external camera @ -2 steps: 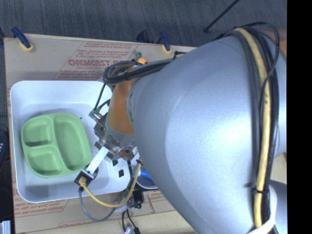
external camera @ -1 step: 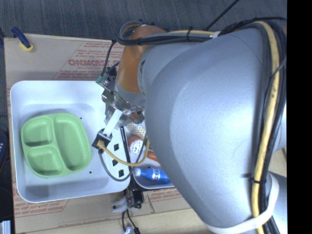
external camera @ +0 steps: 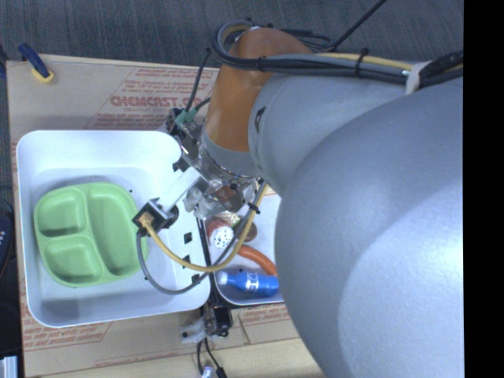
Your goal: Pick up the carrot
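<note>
The carrot (external camera: 257,258) is an orange piece lying in the right bin (external camera: 236,296), just above a blue bottle (external camera: 249,283); the arm covers its right end. My gripper (external camera: 221,208) hangs over the near-left part of that bin, above and slightly left of the carrot. Directly below the gripper sits a small white dotted object (external camera: 223,238). The wrist and its cables hide the gripper's tips.
A green divided plate (external camera: 85,231) lies in the left bin (external camera: 47,152). A yellow hose (external camera: 179,260) loops from the wrist across the wall between the bins. The grey arm covers most of the right bin. A blue and yellow clamp (external camera: 36,63) sits at the bench's far-left corner.
</note>
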Tool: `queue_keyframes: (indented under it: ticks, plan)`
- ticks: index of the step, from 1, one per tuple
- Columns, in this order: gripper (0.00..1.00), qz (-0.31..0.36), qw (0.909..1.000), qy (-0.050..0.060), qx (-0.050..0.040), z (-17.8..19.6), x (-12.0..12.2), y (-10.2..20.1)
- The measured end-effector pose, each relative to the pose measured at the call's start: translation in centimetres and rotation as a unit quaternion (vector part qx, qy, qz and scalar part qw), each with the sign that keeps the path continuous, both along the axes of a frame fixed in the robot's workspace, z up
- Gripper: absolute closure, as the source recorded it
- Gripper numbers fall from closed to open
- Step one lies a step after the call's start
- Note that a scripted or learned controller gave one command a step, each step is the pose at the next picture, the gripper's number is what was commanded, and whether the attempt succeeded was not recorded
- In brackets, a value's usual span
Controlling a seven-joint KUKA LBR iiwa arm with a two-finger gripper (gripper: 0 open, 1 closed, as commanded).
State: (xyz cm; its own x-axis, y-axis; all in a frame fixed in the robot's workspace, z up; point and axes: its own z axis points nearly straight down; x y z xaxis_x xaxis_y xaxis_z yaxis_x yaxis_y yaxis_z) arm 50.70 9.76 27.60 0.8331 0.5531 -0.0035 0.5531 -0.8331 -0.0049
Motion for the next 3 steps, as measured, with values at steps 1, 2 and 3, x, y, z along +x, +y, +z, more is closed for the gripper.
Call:
queue_keyframes:
  ticks: [1, 2, 3]
  plan:
    - [1.0, 0.1, 0.9949, 0.0, 0.0008, 1.0, -2.3, -4.3]
    - [1.0, 0.022, 0.9998, 0.001, -0.0001, -5.1, -3.2, -0.1]
    - [1.0, 0.026, 0.9997, 0.003, 0.0007, -4.1, -3.2, -0.1]
